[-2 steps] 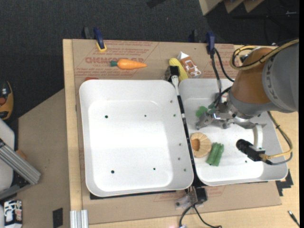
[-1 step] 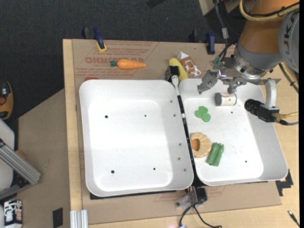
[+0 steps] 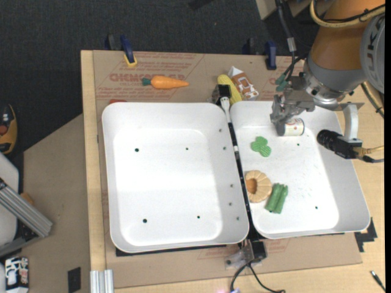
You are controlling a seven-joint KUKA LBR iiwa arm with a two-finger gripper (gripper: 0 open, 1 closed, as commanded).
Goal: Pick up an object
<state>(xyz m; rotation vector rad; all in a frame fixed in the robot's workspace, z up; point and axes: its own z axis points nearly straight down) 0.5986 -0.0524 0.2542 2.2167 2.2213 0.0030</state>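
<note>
The pincer (image 3: 284, 124) was lowered at the far side of the right bin (image 3: 342, 215), seemingly for a grasp, touching a small white canister (image 3: 295, 127), though whether it was clenched could not be told.

The arm (image 3: 351, 35) is cut off by the top and right edges at the upper right of the frame. Below it, the fingertips of the gripper (image 3: 282, 125) are too dark and small to be made out. A small white can (image 3: 295, 127) just beside them is partly covered by the gripper. At the left edge, a dark and orange object (image 3: 6, 130) is cut off and cannot be identified.
</note>
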